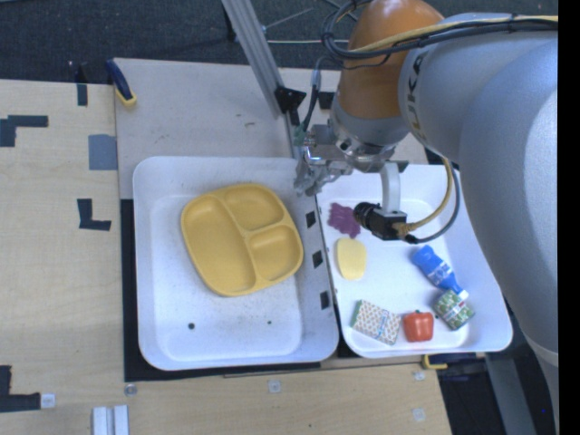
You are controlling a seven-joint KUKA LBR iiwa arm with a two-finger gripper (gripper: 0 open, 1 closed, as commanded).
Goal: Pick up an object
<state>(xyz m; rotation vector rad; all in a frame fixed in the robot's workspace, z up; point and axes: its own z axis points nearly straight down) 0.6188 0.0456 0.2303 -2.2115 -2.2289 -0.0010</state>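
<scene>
From where I stand, the left bin [154,270] carries one thing, a yellow divided plate [242,237]. It lies flat toward the bin's upper half, a little turned, its three compartments facing up. I think it is too broad and too flat for two fingers, so it is a poor choice for a pick.

The right bin [485,320] keeps the small things, and these suit a grasp better. At about ten o'clock in this bin lies a purple piece [342,217], and just below it a pale yellow piece [352,258]. At six o'clock sits a checkered packet [375,322], with a red pepper-like toy [418,325] touching or almost touching it on the right. At about four o'clock a blue bottle [430,264] lies on its side, and a green patterned ball [454,308] rests just beside its lower end. They are spread apart enough that fingers can come down around most of them.

The gripper [310,176] hangs at the upper edge where the two bins meet, at eleven o'clock from the purple piece. I see nothing between its fingers, but how wide they stand I cannot tell, since the metal parts there are small and blurred. My judgement is that the arm is positioned above the right bin's corner to choose a target, and no object is picked yet. The purple piece is nearest.
</scene>
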